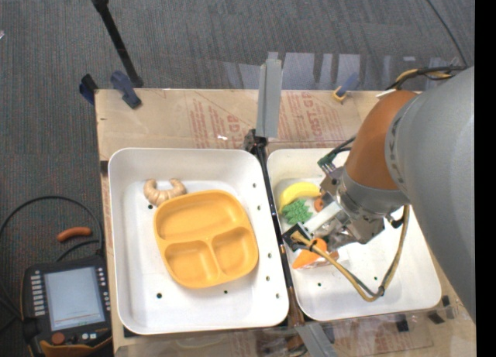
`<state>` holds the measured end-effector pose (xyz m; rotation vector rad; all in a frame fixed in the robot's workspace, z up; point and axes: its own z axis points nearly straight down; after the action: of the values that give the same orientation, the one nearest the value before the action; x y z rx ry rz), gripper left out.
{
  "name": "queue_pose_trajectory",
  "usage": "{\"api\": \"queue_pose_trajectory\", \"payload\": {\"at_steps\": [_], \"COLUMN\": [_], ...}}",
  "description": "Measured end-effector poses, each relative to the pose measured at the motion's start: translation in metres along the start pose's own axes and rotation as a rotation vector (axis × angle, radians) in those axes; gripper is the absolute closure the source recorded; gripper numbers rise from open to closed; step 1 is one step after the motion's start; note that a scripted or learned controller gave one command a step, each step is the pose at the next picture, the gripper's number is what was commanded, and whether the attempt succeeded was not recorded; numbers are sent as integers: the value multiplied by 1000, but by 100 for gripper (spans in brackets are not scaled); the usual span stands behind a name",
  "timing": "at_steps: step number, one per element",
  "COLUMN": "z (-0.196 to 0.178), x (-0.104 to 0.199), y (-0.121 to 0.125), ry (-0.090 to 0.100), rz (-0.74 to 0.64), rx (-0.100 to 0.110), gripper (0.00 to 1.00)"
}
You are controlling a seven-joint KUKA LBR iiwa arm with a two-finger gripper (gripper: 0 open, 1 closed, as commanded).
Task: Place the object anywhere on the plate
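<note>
So, task barely begun: claw sits low in the right bin among toy foods – yellow banana, green piece, orange piece. Can't tell its opening or any hold. Orange plate in left bin w/ nothing on it.

**Grey carpet, a wooden bench, and kit at the edges**

The floor is dark grey ribbed carpet, evenly lit. A wooden bench top with faded red print sits on it. A black tripod leg slants across the carpet at upper left, ending near a blue clamp on the bench's corner. A grey upright post stands at the bench's back edge. At lower left, a control pendant with a pale screen lies on the floor, black cables looping beside it.
</note>
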<state>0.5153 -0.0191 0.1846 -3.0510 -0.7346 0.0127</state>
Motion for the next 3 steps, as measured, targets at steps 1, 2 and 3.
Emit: {"api": "queue_pose_trajectory", "payload": {"at_steps": [1,2,3], "z": [0,0,-1], "x": [70,123,127], "y": [-29,-73,-128], "ry": [0,0,-2], "rz": [47,-7,-220], "rx": [-1,-3,-2], "gripper": [100,100,100]}}
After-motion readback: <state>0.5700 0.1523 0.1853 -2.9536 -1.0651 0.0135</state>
